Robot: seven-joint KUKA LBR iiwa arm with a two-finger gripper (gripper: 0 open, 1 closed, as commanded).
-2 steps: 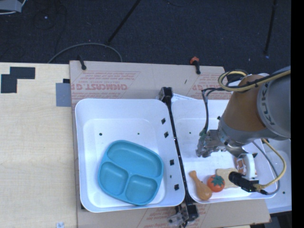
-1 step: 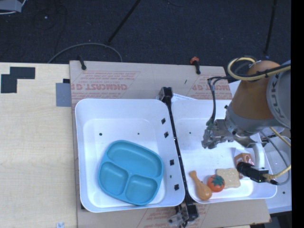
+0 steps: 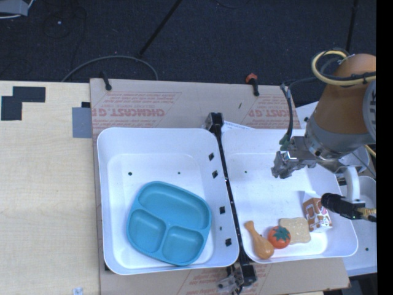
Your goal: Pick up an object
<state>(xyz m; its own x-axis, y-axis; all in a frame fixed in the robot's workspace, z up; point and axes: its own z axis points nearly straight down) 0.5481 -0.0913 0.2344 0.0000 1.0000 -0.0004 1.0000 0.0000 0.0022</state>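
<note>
Your objects lying along lower edge of right bin (image 3: 350,251): drumstick (image 3: 260,240), tomato (image 3: 279,237), toast (image 3: 295,230), packet (image 3: 317,214). Blue tray (image 3: 167,222) sitting in left bin (image 3: 110,149). Gripper (image 3: 284,165) hovering above, mid-right; can't tell you claw state.

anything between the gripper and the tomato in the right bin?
No. In the camera view, bare white bin floor separates the gripper from the tomato; the drumstick and toast flank the tomato.

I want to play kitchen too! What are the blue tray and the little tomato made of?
Blue tray: probably hard plastic, smooth and evenly coloured with soft moulded compartments. Tomato: likely toy plastic, with a slight shine, though it is too small to be sure.
</note>
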